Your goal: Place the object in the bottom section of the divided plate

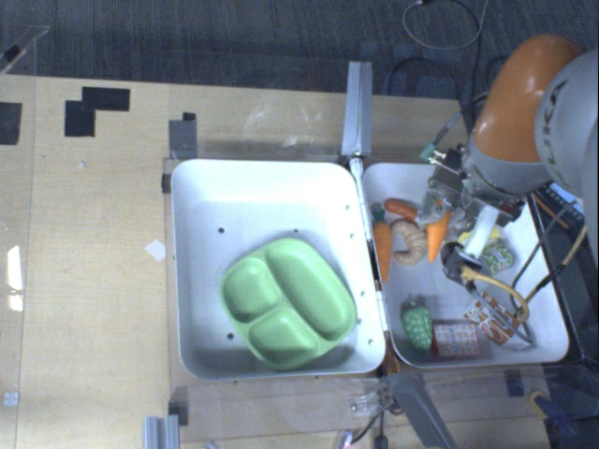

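Note:
A green divided plate [286, 302] lies in the left bin [201, 251], with its small bottom section [283, 337] nearest the front wall. My gripper [455, 221] hangs over the right bin [547, 340], low among the toy foods. Just below and left of it stands an orange carrot piece [436, 238]. Beside that lie a beige curled piece [408, 243] and a red sausage [401, 208]. The arm's wrist hides how the carrot piece meets the gripper.
A long orange carrot [382, 253] lies against the right bin's left wall. A green knobbly item [417, 325], a red-brown packet [456, 340] and a round green-white item [497, 255] also sit there. A yellow cable [496, 288] loops below the gripper.

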Available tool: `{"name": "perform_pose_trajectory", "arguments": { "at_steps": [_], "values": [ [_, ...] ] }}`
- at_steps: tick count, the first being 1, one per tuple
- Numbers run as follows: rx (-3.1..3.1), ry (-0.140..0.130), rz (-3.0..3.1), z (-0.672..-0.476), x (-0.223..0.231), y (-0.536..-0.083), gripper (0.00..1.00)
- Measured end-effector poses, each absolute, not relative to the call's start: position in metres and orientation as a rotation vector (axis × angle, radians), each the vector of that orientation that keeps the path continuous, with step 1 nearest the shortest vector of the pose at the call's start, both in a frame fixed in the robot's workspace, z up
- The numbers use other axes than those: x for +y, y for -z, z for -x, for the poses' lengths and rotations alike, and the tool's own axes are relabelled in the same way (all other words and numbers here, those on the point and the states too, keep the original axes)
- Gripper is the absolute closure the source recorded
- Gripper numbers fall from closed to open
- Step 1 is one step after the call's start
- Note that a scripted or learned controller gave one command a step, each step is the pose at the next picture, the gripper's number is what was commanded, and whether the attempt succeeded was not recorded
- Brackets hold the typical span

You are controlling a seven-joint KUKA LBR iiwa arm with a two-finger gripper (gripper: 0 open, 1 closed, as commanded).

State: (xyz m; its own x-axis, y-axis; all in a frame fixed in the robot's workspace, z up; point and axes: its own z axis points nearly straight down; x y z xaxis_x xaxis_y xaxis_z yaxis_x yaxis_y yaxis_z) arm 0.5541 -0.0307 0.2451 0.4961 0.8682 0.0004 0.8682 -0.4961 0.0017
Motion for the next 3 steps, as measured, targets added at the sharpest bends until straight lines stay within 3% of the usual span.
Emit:
{"name": "perform_pose_trajectory", "arguments": {
  "at_steps": [1,2,3],
  "values": [
    [1.589,-0.006,-2.708,-0.567,-0.075,-0.31,1.0],
    [1.589,-0.005,-2.707,-0.571,-0.14,-0.314,1.0],
    [1.043,-0.007,-2.962,-0.577,-0.094,-0.418,1.0]
  ]
}}
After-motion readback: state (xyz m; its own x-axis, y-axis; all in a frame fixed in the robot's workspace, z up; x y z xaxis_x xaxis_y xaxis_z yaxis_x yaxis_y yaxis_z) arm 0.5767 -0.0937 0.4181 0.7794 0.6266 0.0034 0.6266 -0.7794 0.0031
